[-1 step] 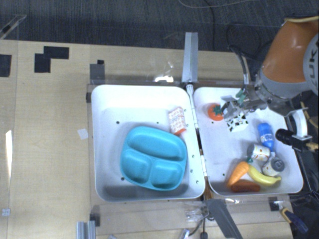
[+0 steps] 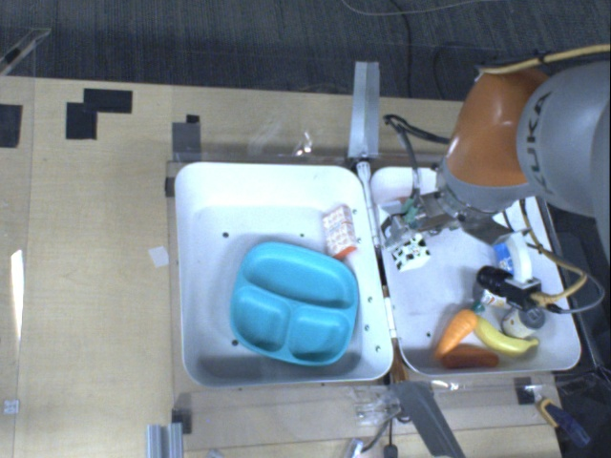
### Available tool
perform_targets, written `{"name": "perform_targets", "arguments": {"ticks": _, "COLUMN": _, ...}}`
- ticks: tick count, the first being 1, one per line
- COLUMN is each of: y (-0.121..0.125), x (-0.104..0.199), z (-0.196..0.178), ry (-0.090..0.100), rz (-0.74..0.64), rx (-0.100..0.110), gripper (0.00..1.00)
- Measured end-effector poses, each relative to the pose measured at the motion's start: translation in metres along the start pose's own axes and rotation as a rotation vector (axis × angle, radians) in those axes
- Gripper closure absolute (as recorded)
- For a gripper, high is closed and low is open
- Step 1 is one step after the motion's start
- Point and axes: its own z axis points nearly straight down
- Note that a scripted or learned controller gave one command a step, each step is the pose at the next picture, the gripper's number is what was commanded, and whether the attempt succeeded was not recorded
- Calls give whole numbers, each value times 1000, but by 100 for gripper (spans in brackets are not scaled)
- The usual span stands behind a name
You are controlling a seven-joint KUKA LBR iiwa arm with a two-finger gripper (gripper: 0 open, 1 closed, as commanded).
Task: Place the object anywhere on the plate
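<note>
A blue plate (image 2: 294,301) with three compartments lies in the left bin (image 2: 205,256), toward its front. My gripper (image 2: 403,229) reaches down into the rear left corner of the right bin (image 2: 420,303). A small white object with black spots (image 2: 411,252) sits right under and in front of it, and I cannot make out whether it is held. A white and orange packet (image 2: 339,232) rests in the left bin beside the dividing wall, just behind the plate.
At the front of the right bin lie an orange carrot (image 2: 458,329), a yellow banana (image 2: 506,340) and a dark red item (image 2: 468,358). A blue and white bottle (image 2: 512,255) lies under the arm. A grey post (image 2: 365,113) stands behind the bins.
</note>
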Motion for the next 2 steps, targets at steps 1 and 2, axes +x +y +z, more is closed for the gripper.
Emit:
{"name": "perform_targets", "arguments": {"ticks": 1, "y": 11, "x": 65, "z": -40, "ry": 0, "rz": 59, "rx": -2, "gripper": 100}}
{"name": "perform_targets", "arguments": {"ticks": 2, "y": 11, "x": 65, "z": -40, "ry": 0, "rz": 59, "rx": -2, "gripper": 0}}
